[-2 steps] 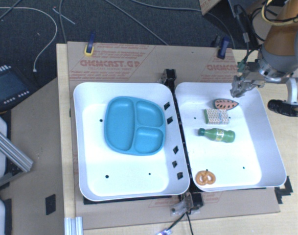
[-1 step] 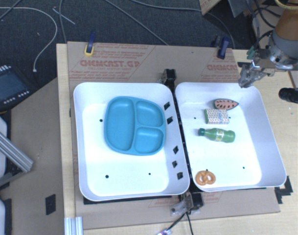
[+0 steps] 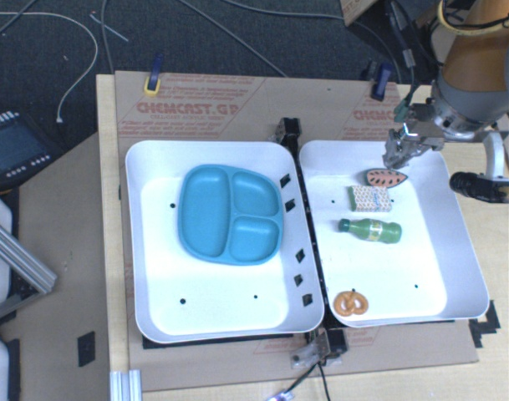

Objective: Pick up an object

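My arm [image 3: 475, 53] is grey with an orange band. Both bins [image 3: 154, 299] are white — one holds a blue divided plate [image 3: 229, 214]. At three o'clock from it: a green bottle [image 3: 371, 230], a speckled pale packet [image 3: 370, 197], a pink-and-green slice [image 3: 385, 177], a tan pretzel [image 3: 351, 304].

Right bin's [image 3: 455, 249] lower half lies open — watermelon slice [image 3: 385, 177], patterned block [image 3: 370, 197] and green bottle [image 3: 370, 230] crowd its upper middle, pretzel [image 3: 350, 304] at the front corner

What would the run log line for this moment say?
arm: over right bin | gripper: above watermelon slice, nothing seen held | left bin: blue plate
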Controlling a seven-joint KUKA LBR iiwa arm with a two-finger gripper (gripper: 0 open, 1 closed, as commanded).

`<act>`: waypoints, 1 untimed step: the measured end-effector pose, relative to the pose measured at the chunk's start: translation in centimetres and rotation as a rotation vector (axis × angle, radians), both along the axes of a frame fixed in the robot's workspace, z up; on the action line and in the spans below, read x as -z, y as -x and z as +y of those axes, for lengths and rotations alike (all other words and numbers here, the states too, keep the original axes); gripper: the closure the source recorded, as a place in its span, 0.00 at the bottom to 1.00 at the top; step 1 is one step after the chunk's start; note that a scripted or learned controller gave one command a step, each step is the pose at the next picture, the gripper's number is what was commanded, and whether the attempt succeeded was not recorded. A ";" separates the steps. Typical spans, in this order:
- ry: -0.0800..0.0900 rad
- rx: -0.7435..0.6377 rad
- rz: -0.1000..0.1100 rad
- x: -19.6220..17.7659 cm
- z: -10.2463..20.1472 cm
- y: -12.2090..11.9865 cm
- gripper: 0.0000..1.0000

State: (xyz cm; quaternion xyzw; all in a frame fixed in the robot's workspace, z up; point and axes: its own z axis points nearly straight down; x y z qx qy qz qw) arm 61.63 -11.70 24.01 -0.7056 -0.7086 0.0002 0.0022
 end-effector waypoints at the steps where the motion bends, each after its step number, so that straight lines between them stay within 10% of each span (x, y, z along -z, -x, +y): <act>1: -0.001 -0.001 0.001 1.2 5.1 1.9 1.00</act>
